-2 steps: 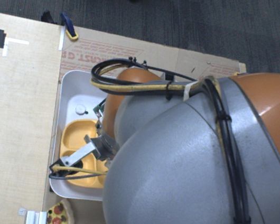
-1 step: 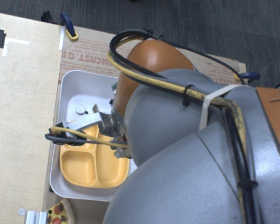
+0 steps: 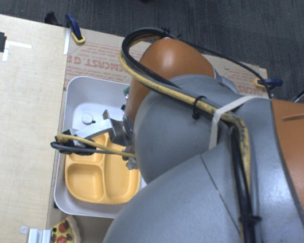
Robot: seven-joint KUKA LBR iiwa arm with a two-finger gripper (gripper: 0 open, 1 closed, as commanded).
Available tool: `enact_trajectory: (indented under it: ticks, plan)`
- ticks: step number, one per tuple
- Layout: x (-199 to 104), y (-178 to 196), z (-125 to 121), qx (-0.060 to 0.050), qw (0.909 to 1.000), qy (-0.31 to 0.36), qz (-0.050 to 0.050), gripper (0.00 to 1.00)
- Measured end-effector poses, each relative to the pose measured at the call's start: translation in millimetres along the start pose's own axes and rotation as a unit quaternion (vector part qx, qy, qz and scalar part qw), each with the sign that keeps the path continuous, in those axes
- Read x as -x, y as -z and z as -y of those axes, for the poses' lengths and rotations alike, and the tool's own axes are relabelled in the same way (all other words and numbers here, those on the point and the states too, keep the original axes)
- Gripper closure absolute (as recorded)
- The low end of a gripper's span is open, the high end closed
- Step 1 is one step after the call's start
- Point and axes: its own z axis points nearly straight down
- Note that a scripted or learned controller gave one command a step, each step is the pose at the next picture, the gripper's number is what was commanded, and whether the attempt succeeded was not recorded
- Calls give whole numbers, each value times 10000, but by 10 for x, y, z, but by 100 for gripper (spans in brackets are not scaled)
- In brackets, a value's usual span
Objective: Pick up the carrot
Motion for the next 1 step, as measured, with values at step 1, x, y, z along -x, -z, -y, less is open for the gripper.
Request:
enact_trajectory:
  ticks: [1]
  plan:
    - [-7, 83, -19, 15, 10000, -17, 10, 100]
